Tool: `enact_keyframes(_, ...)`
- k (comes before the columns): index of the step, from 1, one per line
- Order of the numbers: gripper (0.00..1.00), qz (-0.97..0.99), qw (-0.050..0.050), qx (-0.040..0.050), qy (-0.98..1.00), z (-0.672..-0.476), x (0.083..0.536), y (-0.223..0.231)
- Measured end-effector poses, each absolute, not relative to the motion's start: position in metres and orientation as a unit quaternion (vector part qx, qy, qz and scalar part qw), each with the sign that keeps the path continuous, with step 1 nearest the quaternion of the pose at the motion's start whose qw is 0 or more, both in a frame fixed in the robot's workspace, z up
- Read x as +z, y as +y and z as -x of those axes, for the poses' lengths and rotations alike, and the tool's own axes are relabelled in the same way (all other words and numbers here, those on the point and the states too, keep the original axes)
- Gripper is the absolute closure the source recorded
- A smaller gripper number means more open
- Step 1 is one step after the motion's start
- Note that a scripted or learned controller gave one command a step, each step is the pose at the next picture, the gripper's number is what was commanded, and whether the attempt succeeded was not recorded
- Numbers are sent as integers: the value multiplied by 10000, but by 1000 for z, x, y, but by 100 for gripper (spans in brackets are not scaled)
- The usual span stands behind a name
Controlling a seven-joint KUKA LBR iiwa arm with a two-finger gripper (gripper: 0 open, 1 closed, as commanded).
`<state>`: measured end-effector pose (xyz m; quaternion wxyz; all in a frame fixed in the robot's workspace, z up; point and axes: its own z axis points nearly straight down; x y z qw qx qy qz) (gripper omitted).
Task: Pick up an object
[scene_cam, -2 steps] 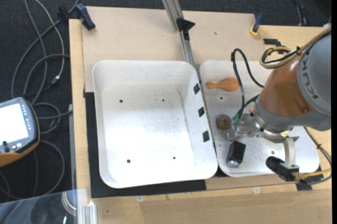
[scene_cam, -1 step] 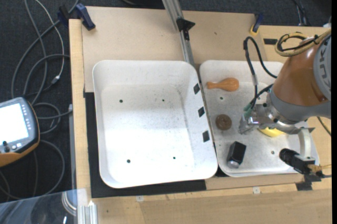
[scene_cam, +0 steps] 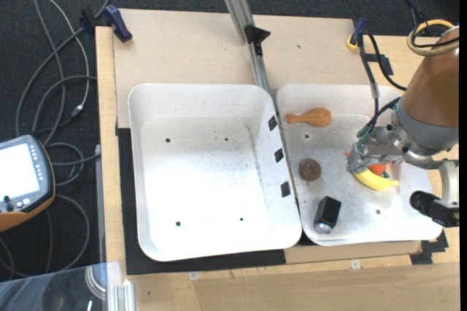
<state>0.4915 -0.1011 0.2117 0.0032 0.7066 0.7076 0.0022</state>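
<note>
While the gripper (scene_cam: 373, 165) hangs low in the right-hand white bin (scene_cam: 343, 99), directly over the curved yellow plastic banana (scene_cam: 378, 181), that banana lies flat just under the wrist; it is probably light, stiff and smooth, best pinched across its narrow middle; its long axis runs left to right with a slight downward slope. Whether anything is gripped I cannot tell. Nearby in the same bin lie a tan wooden pear-shaped piece (scene_cam: 309, 117), a round brown disc (scene_cam: 311, 169) and a black block (scene_cam: 327, 213); the left-hand white bin (scene_cam: 142, 156) sits alongside.
</note>
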Motion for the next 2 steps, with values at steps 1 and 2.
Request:
enact_keyframes(1,100,-7064,37,24,7078,-493,275,-106)
enact_keyframes(2,100,-7045,8,14,7097,-528,263,-53)
